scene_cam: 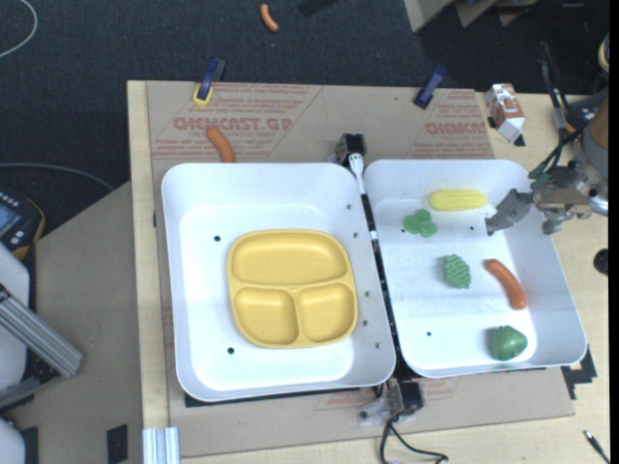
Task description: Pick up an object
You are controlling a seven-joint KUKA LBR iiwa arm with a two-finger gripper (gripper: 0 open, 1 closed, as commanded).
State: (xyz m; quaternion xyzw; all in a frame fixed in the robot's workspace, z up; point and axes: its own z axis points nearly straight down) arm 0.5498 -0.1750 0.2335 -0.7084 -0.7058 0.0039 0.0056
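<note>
**Camera view: gripper stationed at the right bin's upper right corner, nothing held**

Camera view recorded two shallow white bins side by side on a cardboard-covered bench.

1. Left bin [184, 288]: a yellow divided plate [292, 288] lay at its centre, with one wide compartment toward 12 o'clock and two smaller ones toward 6 o'clock.
2. Bench board, at 12 o'clock from the left bin: an orange sausage [221, 144] lay on the cardboard just outside the bin rim. A second small orange piece [269, 16] lay on the dark floor well beyond the board.
3. Right bin [464, 351]: five items lay apart from one another.
   - A dark green leafy piece [419, 223] sat at 10 o'clock from the bin centre.
   - A yellow corn cob [456, 199] lay at 12 o'clock, just beside the leafy piece.
   - A light green knobbly piece [456, 271] sat near the bin centre.
   - A red-orange sausage [506, 283] lay at 3 o'clock, slanted.
   - A green pepper [507, 342] sat at 5 o'clock, near the lower rim.
4. Gripper [527, 216]: positioned at 2 o'clock in the right bin, just right of the corn cob and at 12 o'clock from the red-orange sausage. The two fingers stood spread apart, with nothing between them.
</note>
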